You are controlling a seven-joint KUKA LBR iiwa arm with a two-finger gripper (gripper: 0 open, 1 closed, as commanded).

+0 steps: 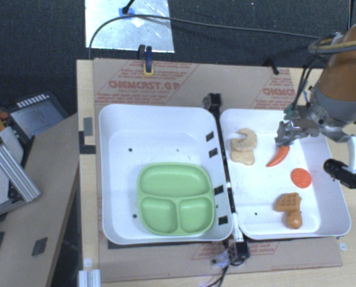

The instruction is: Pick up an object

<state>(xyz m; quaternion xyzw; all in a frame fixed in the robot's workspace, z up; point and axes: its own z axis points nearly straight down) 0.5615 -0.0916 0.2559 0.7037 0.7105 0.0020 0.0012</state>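
Observation:
The right bin [327,220] holds several toy foods. A red-orange chili-shaped piece [278,156] lies slanted near the bin's middle. My gripper [285,137] hangs right at its upper end, and the view is too coarse to tell whether they touch. To the left lie a curved beige piece [246,140] and a flatter beige piece [243,157]. A red-orange disc [301,177] sits right of the chili. A brown waffle-like piece [288,201] and a small orange-brown lump [294,220] lie near the front.
The left bin [118,160] holds a green divided plate [175,197]. A black clip divider [221,160] joins the two bins. Cables run across the cardboard behind the bins. The arm's grey and orange body [345,76] looms over the right bin's far right corner.

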